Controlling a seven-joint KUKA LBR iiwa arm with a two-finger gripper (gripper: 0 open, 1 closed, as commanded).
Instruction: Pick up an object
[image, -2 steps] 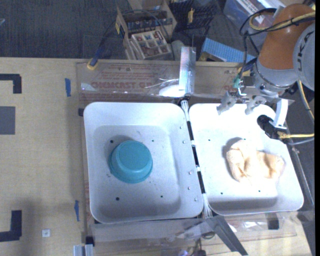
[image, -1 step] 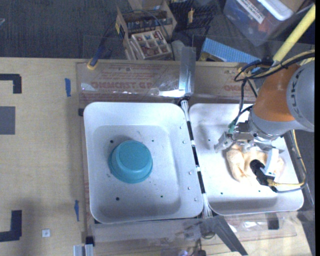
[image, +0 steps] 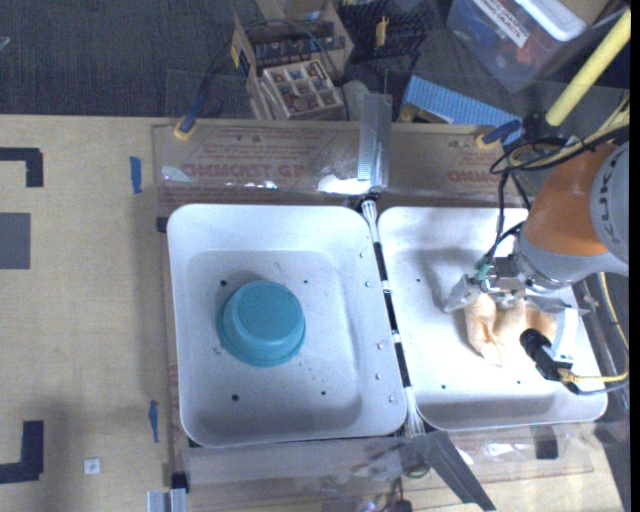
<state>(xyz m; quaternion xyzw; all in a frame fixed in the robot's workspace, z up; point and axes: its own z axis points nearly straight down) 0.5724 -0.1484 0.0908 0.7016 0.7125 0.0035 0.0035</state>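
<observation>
Two white bins sit side by side on the desk (image: 80, 300). The left bin (image: 190, 240) holds a teal bowl (image: 262, 321), upside down, a bit left of ctr and well apart from the walls.

The right bin (image: 430, 380) holds a pale tan, lumpy object (image: 482, 322) w/ a second tan lump (image: 512, 322) just beside it on the right; can't tell if they are one thing or two. Both lie toward the bin's right half, near mid-height.

The arm (image: 575, 215) comes in from the right, grey w/ an orange band, and its wrist hangs over the right bin. The hand (image: 488, 290) is low, right above or touching the top of the tan object; which one can't be told. Fingers are hidden among grey metal parts and wires, so whether they stand apart or together can't be told, and nothing is visibly clamped between them. A black cylindrical part (image: 540, 353) sticks out below the wrist, near the bin's right wall, w/ a yellow cable (image: 595, 380) trailing off it.

Behind the bins: clear plastic sheeting (image: 260, 165), a wooden box of small items (image: 295, 75), a blue pad (image: 450, 100).
</observation>
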